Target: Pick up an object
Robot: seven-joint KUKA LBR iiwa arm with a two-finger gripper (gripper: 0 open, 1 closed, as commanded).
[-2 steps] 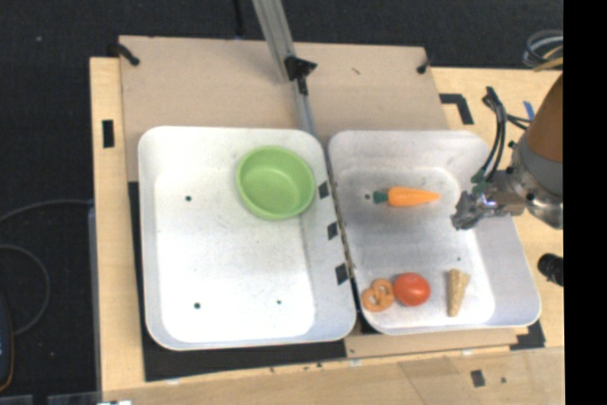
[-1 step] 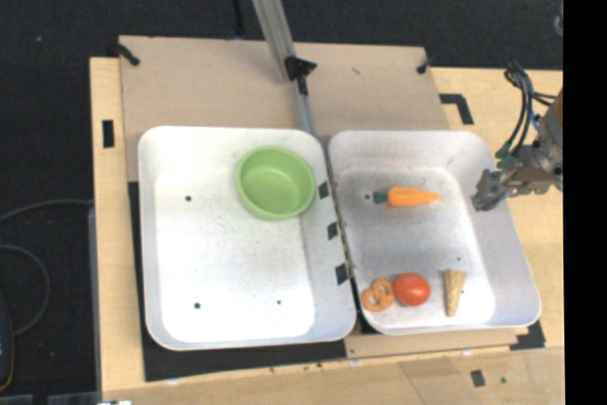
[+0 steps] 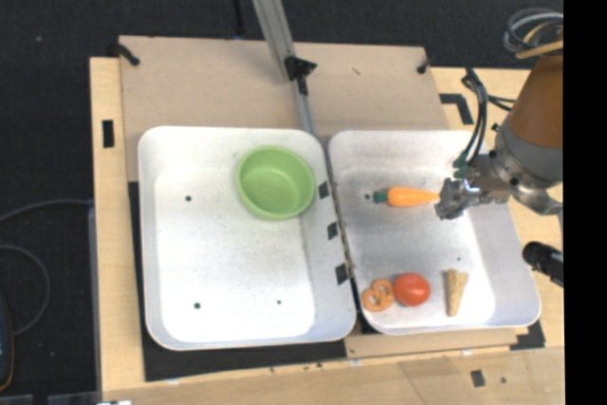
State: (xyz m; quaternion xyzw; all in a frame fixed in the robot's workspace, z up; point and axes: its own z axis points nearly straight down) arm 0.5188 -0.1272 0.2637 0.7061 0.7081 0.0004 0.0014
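Note:
An orange carrot [image 3: 410, 197] with a green stub at its left end lies across the upper middle of the right bin [image 3: 493, 308]. My gripper [image 3: 451, 202] hangs over that bin right at the carrot's right tip, and the two look to be touching or nearly so. Along the bin's front lie a red tomato [image 3: 412, 289], a small orange pretzel-shaped piece [image 3: 378, 296] just left of it, and a tan ice-cream cone [image 3: 456, 289] to the right.
A green bowl [image 3: 276, 183] stands upright at the upper right of the left bin [image 3: 190, 299]. A grey metal post [image 3: 268, 5] slants up from behind the divide between the bins. Black floor surrounds the bench.

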